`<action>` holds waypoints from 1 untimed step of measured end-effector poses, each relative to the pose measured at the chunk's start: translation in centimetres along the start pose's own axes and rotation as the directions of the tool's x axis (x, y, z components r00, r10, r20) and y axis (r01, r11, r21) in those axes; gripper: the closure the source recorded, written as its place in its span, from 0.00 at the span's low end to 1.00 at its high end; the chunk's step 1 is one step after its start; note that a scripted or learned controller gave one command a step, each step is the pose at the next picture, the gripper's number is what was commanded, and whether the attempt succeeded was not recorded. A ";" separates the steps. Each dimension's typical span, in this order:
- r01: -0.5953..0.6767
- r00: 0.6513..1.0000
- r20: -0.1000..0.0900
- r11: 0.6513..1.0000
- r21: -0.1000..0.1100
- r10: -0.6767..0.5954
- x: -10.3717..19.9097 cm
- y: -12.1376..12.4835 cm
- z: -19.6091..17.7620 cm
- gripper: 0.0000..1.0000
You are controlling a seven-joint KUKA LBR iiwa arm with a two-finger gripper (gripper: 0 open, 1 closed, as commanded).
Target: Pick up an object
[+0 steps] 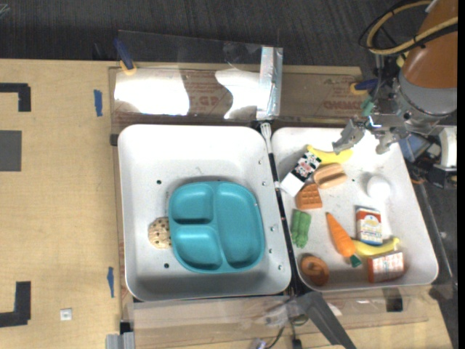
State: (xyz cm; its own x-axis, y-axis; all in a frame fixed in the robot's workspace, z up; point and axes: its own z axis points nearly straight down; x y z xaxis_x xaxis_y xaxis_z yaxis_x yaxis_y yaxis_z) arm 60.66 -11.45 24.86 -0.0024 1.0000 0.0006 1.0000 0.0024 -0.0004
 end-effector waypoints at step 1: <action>0.192 0.981 -0.001 0.981 0.003 -0.192 2.7 -9.8 6.5 0.00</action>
State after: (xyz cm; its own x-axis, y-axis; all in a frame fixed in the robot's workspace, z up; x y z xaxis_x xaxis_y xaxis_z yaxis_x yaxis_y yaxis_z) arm 50.84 -8.80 18.33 -0.1948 0.9808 0.0017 0.9808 0.1948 -0.0029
